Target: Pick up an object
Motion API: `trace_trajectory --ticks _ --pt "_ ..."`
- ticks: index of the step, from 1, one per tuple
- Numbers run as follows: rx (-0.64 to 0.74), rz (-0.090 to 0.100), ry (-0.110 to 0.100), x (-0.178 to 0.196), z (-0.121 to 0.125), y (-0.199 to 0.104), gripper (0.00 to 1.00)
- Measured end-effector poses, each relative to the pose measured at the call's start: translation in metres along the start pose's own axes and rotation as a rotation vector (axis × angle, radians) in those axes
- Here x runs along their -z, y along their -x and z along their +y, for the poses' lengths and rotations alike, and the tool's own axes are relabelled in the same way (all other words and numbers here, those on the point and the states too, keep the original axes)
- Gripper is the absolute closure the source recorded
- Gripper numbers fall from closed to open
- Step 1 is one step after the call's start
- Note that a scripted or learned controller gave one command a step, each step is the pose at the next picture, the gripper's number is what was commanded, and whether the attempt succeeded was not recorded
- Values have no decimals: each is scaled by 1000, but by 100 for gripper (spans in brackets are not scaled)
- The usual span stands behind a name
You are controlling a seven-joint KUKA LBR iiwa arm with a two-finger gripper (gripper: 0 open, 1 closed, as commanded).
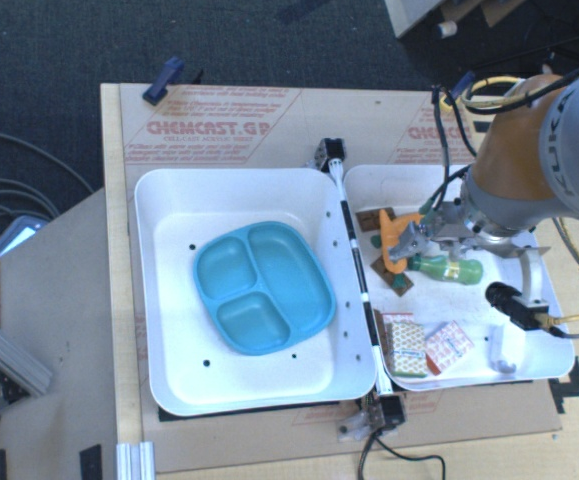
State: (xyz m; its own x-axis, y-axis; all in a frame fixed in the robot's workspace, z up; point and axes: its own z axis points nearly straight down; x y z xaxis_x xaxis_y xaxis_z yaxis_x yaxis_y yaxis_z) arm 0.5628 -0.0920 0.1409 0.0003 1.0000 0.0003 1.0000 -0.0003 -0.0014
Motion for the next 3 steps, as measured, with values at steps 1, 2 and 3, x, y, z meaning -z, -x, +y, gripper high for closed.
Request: trace_trajectory --ticks 1,2,3 --pt "1 -4 17 -38 1 6 0" --pt "1 -3 15 -29 0 6 100" --pt "1 0 1 44 -35 -53 100"
